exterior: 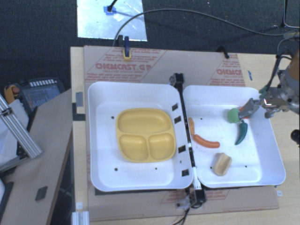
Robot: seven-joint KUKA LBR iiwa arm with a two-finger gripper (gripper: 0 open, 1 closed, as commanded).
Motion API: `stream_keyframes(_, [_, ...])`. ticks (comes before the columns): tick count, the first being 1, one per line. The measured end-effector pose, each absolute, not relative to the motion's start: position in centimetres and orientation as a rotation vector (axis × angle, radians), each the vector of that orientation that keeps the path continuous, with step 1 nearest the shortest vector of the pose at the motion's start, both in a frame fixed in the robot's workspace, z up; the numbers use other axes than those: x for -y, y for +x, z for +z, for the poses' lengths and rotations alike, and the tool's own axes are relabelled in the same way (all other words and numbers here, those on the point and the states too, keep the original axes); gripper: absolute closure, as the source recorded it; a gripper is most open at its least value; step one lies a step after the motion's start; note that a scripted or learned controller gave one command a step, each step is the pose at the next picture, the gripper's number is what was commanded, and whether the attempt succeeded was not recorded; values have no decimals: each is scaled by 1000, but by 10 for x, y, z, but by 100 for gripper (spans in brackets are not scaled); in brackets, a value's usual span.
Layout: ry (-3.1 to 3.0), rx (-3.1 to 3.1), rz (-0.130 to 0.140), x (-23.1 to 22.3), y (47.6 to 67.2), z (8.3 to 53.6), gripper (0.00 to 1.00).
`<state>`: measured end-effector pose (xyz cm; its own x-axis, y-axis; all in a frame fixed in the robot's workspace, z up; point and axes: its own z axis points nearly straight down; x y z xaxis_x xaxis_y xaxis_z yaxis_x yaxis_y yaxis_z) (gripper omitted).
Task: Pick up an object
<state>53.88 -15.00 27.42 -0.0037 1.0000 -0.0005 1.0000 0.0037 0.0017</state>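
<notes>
Bread roll (221, 164) low in right bin (267, 172), green ball (233, 115) touching pincer (247, 108) (grip state unclear)

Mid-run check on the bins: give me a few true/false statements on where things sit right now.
1. The yellow divided tray lies in the left bin. True.
2. The orange sausage lies in the left bin. False: it is in the right bin.
3. The gripper is over the right bin's far right part, beside the green ball. True.
4. The bread roll rests on the yellow tray. False: it lies on the right bin's floor, near its front.
5. The dark green pepper lies below the green ball. True.
</notes>
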Motion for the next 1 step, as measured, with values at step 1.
stream_keyframes(1, [2221,-2225,-2,145,531,217,0])
